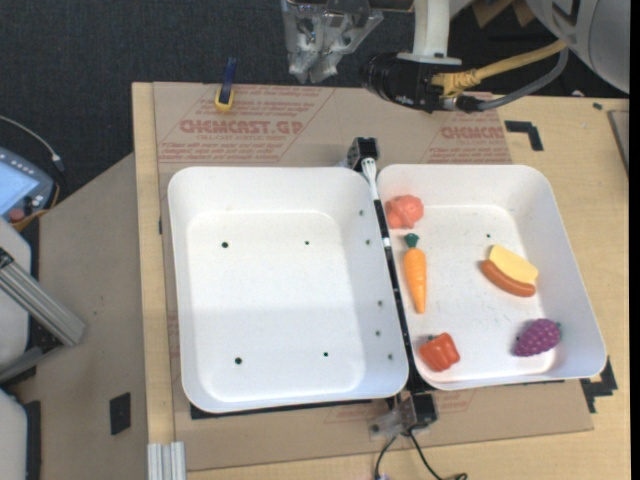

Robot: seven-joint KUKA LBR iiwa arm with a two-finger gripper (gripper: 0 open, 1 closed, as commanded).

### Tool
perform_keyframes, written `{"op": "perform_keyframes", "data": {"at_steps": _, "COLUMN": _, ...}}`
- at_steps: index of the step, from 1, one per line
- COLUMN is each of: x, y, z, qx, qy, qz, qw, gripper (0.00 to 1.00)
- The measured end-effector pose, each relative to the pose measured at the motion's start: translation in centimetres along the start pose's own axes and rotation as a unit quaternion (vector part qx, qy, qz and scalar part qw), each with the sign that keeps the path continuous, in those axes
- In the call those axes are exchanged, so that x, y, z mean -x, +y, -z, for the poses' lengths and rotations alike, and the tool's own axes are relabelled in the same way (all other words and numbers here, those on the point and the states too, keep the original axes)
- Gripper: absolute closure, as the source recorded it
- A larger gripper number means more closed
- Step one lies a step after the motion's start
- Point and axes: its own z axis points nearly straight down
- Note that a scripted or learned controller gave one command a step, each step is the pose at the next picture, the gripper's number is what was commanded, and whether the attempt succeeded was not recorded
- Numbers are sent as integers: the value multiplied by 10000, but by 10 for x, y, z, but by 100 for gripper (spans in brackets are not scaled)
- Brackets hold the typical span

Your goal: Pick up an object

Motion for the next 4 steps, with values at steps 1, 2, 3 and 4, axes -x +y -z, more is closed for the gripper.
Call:
{"op": "perform_keyframes", "data": {"at_steps": 1, "x": 86, "y": -71, "z": 3, "qx": -30, "qy": -8, "qz": -47, "qw": 10000, "gripper": 100}}
{"op": "perform_keyframes", "data": {"at_steps": 2, "x": 26, "y": -43, "z": 0, "qx": -15, "qy": 2, "qz": 15, "qw": 10000, "gripper": 100}}
{"op": "perform_keyframes", "data": {"at_steps": 3, "x": 110, "y": -19, "z": 1, "qx": -5, "qy": -17, "qz": -57, "qw": 10000, "gripper": 100}}
{"op": "perform_keyframes", "data": {"at_steps": 4, "x": 130, "y": -47, "z": 2, "qx": -38, "qy": -8, "qz": -25, "qw": 10000, "gripper": 100}}
